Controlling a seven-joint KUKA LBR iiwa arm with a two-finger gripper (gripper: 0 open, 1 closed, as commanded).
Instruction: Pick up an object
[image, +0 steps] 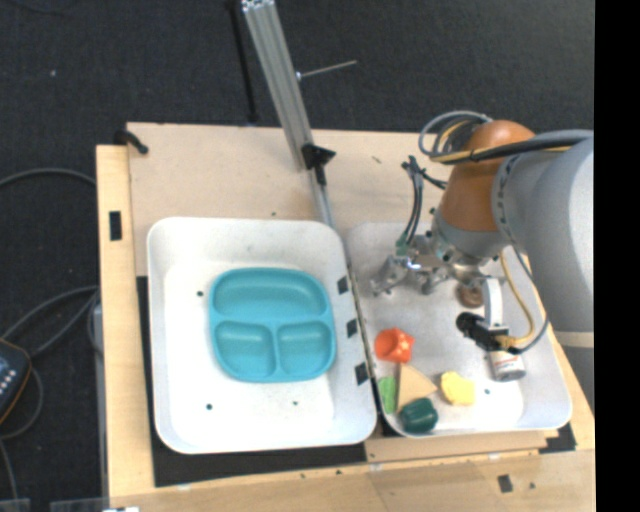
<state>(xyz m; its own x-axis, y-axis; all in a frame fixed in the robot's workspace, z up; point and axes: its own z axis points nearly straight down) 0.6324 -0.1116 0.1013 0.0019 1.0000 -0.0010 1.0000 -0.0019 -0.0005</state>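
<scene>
You are looking at what seems to be a robotics lab or test cell, not a home or shop. A bare pale wooden bench (240, 170) stands on dark carpet-like flooring (60, 80), with loose black cables (40, 300) trailing along the left. An aluminium extrusion post (280, 80) rises from the bench, likely a mount. Two shallow white plastic bins (180, 400) sit side by side, and the grey industrial arm with an orange band (520, 210) carries exposed wiring at its wrist.
</scene>
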